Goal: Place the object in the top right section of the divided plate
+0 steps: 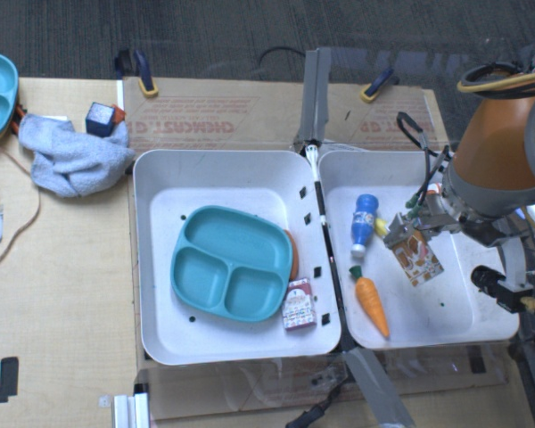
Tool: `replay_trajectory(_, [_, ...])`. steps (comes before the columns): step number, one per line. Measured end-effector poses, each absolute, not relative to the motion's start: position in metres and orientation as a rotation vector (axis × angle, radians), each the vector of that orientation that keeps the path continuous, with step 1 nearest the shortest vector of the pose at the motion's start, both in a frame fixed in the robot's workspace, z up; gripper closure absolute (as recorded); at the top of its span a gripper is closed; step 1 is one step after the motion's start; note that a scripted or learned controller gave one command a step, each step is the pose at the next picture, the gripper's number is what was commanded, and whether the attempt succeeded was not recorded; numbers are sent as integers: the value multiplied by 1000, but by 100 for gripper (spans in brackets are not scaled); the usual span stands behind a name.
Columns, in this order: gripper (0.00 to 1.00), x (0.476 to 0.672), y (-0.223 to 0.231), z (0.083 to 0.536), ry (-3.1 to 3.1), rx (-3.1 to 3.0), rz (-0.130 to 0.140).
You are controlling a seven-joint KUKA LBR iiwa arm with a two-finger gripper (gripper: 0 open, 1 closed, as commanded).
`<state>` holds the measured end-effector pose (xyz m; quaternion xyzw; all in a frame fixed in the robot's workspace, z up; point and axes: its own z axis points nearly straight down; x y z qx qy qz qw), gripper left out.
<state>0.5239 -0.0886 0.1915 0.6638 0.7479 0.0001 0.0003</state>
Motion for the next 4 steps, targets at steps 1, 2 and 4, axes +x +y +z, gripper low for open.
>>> replay_trajectory(1, [100,525,-18,191,2512,1888,-3])
replay_trajectory(2, [100,511,49,191,2601,1764,-3])
replay_trajectory(4, [100,607,167,178,2816,1395,-4])
